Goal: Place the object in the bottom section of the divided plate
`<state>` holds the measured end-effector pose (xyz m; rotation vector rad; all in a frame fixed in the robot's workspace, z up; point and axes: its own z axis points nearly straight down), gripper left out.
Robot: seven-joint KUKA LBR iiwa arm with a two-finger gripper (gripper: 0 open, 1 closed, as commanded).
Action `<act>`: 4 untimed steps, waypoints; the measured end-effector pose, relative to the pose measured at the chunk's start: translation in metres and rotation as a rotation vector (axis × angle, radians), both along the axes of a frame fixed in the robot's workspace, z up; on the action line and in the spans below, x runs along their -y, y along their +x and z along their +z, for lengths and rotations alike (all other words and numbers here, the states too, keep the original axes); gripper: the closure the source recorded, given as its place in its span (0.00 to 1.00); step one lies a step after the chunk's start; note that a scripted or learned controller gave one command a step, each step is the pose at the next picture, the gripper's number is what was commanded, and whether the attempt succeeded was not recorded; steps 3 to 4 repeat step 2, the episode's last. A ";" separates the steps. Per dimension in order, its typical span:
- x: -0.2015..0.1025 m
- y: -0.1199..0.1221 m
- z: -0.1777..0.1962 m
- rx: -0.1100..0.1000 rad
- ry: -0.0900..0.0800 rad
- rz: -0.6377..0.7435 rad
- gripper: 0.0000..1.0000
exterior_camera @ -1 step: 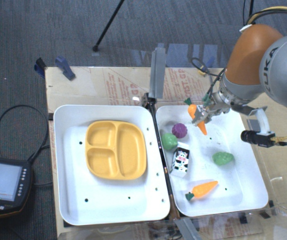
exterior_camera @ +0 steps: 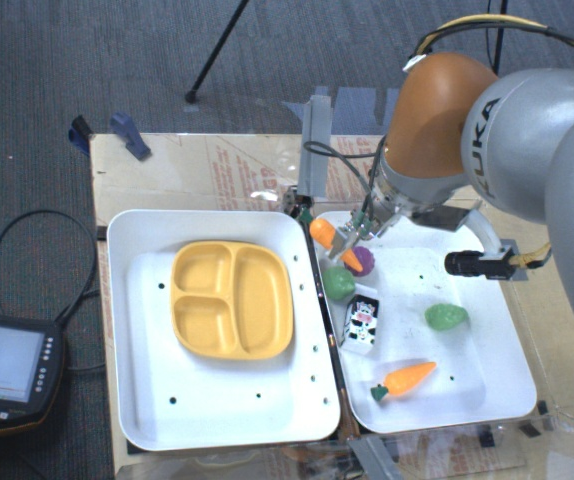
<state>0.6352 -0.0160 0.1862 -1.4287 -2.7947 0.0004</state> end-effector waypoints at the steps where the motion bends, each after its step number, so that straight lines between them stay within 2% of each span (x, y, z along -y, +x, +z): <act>1: -0.064 -0.026 0.007 0.001 0.000 0.007 1.00; 2: -0.063 -0.026 0.007 0.000 -0.001 0.005 0.00; 4: -0.063 -0.026 0.007 0.000 -0.001 0.005 0.00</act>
